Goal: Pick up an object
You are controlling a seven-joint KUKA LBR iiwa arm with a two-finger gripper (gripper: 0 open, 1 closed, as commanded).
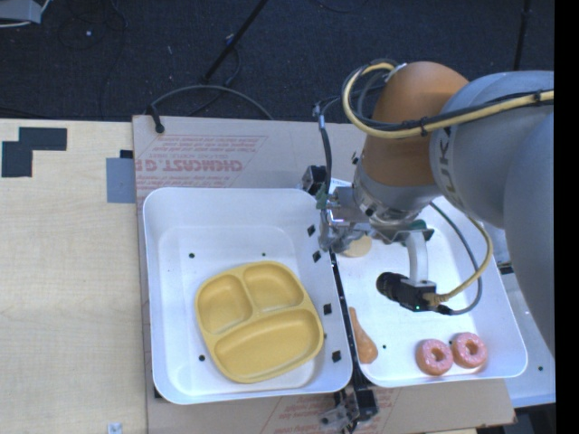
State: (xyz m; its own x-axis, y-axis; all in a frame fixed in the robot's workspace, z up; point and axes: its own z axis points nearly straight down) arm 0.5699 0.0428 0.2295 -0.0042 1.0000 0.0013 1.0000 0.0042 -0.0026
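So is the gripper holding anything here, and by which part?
Cannot be told. The gripper sits low at the right bin's near-left corner, beside a pale object, with the arm hiding any contact.

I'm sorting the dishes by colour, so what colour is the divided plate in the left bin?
Yellow. The divided plate shows clearly in the camera view.

The divided plate [260, 320] was yellow, the two doughnuts [450, 353] pink, the bins [172, 242] white, the arm [507, 152] grey with an orange band [412, 93].
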